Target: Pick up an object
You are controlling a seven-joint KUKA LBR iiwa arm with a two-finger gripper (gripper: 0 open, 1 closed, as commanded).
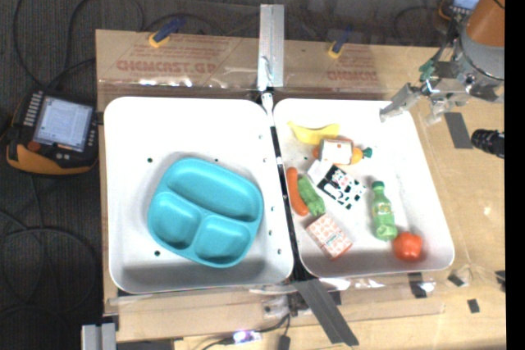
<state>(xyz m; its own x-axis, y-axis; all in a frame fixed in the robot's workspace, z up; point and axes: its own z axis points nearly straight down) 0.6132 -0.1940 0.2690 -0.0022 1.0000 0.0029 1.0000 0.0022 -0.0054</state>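
Arm enters upper right; grey two-finger gripper [404, 102] sits over the far right corner of the right white bin [436, 201], above the rim. Fingers spread wide, nothing between them.

Right bin contents, clustered centre to near edge:
- yellow plastic banana [314, 131], far side
- small white carton with orange cap [338, 151], touching the banana
- black-and-white patterned box [340, 185], middle
- orange carrot [294, 190] and green pickle-shaped toy [311, 195], side by side by the left wall
- pink-and-white printed box [330, 234], near side
- green plastic bottle [382, 211], lying down
- red tomato [408, 246], near right corner (just beside the bottle's end)

Left white bin [123, 176]: teal three-compartment tray [205, 211], lying tilted.
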